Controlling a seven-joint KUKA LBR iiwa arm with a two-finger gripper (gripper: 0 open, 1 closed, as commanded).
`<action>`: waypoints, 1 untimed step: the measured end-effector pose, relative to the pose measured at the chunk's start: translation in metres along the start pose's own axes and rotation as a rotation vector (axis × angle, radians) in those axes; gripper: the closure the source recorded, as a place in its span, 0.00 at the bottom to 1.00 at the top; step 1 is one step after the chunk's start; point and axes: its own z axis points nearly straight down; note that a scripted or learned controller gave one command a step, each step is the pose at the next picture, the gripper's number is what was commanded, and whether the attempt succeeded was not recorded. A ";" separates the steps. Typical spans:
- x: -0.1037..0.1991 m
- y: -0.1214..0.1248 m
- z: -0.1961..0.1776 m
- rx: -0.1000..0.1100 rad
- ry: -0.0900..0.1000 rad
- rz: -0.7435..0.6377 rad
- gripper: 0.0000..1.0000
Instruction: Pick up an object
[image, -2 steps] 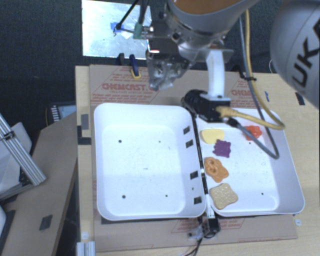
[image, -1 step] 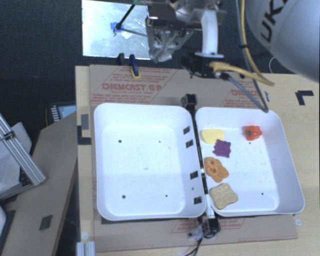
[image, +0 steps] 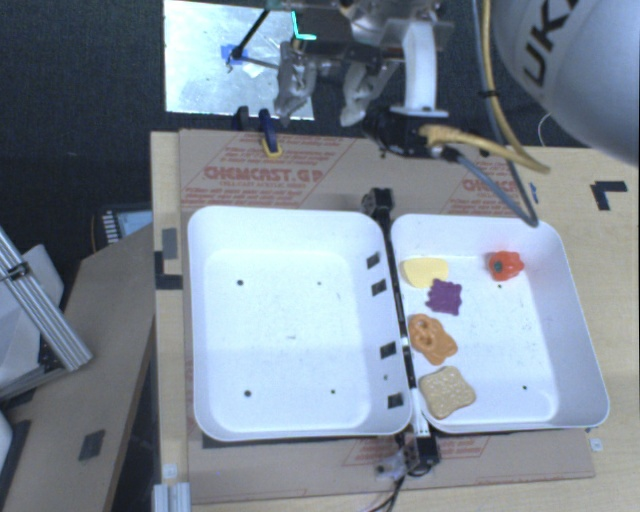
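My gripper (image: 322, 100) hangs high above the back edge of the bench, well behind the left bin (image: 210, 400), with its two fingers apart and nothing between them. In the right bin (image: 580, 370) lie several small toys: a yellow piece (image: 424, 271), a purple piece (image: 445, 297), an orange pretzel shape (image: 432, 338), a tan cracker (image: 446, 391) and a red-orange pepper (image: 505, 264). All lie far below and to the right of the gripper.
A black divider with clips (image: 392, 320) runs between the two bins. A yellow cable and grey hose (image: 480, 150) trail from the arm over the back of the right bin. A blue and yellow clamp (image: 268, 132) sits on the cardboard behind the left bin.
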 end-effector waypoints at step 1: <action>0.000 0.000 -0.012 -0.002 0.001 -0.001 1.00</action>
